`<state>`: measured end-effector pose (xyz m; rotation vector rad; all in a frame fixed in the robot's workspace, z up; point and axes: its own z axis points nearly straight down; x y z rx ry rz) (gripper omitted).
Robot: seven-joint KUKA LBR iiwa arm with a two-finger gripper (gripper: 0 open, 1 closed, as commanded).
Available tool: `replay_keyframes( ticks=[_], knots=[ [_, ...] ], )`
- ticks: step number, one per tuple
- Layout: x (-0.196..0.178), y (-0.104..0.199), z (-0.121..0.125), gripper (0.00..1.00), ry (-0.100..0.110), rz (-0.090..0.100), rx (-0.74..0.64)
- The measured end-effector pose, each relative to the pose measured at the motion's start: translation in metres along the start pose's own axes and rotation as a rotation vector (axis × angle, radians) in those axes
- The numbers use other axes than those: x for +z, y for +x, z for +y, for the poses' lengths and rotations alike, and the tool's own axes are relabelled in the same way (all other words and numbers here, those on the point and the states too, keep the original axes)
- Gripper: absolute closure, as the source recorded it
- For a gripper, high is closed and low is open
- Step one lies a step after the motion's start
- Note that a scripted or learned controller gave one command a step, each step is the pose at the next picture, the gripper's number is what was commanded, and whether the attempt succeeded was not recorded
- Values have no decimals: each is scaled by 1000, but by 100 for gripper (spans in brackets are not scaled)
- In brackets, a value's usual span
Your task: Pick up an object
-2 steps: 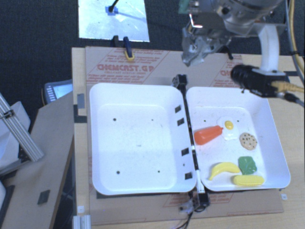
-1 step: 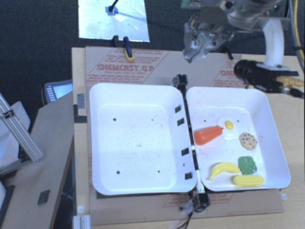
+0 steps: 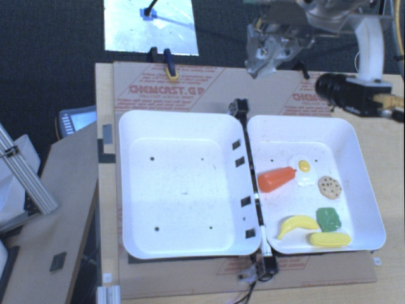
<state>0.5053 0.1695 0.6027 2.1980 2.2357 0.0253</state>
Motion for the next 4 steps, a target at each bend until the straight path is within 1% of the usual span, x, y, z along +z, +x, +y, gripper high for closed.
replay_keyframes(
  ticks=[1,2,4],
  knots=[
    [71,19,-21,100,21,-9,11],
    [68,1,18,100,13,-7,18],
    [46,3,17,100,10,-5,13]
  ],
)
